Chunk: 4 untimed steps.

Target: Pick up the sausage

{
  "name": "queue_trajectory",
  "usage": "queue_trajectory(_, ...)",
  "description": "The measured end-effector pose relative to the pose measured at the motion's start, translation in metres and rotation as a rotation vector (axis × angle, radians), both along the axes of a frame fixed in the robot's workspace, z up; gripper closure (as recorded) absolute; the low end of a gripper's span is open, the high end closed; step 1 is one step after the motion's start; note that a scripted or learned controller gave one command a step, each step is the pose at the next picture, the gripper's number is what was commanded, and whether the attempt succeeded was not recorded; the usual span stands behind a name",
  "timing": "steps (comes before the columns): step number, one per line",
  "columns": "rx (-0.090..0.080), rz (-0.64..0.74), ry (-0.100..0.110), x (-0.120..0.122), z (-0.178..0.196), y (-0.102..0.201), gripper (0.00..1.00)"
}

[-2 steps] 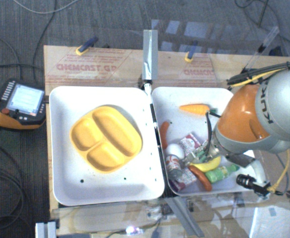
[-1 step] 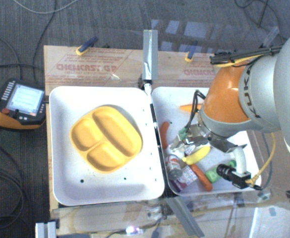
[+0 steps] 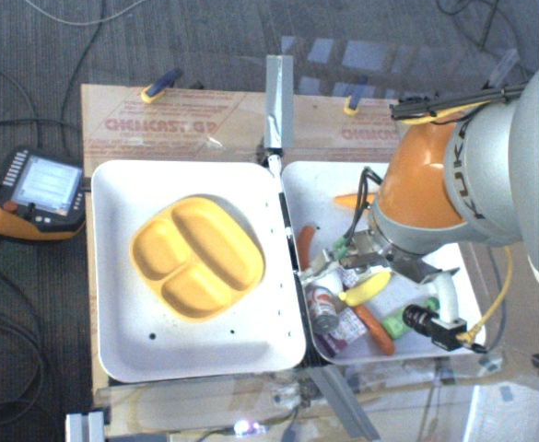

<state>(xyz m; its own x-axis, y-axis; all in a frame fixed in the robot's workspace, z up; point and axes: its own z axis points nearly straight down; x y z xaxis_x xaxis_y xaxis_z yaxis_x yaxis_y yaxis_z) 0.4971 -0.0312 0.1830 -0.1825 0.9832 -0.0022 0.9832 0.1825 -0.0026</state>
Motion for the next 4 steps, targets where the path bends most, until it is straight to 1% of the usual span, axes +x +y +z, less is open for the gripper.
queue_trajectory(1,0.001,0.029,0.002,-0.014,-0.021,-0.076,0.00)
queue_trajectory(2,-0.011,0.245,-0.019,-0.009,-0.062,-0.079,0.00)
queue_trajectory(3,-0.019,0.538,-0.045,0.001,-0.079,-0.092,0.00)
queue_trajectory(4,-0.003,0.189,-0.031,-0.003,-0.087,-0.100,0.00)
